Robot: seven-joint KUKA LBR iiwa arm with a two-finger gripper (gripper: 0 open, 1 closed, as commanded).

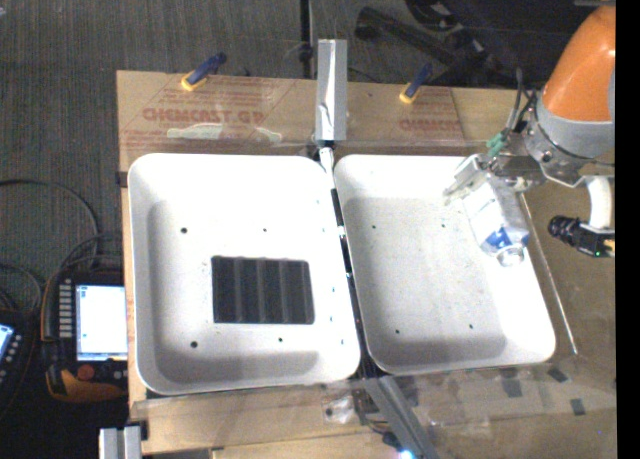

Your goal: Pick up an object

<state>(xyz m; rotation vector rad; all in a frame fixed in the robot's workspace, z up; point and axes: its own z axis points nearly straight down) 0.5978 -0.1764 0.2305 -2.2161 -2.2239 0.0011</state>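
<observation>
Clear bottle (497, 222), seemingly under gripper (487, 169)

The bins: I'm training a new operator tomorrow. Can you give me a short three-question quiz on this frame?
1. True or false: the dark ridged tray lies in the right bin.
2. Which thing hangs below the gripper? A) a clear bottle with a blue cap B) a red mug C) a sponge
3. Fill in: the two blue-and-yellow clamps sit on the ____ edge of the cardboard.

Key: 1. False, it lies in the left bin. 2. A, the bottle, over the right bin's right side. 3. Far.
</observation>
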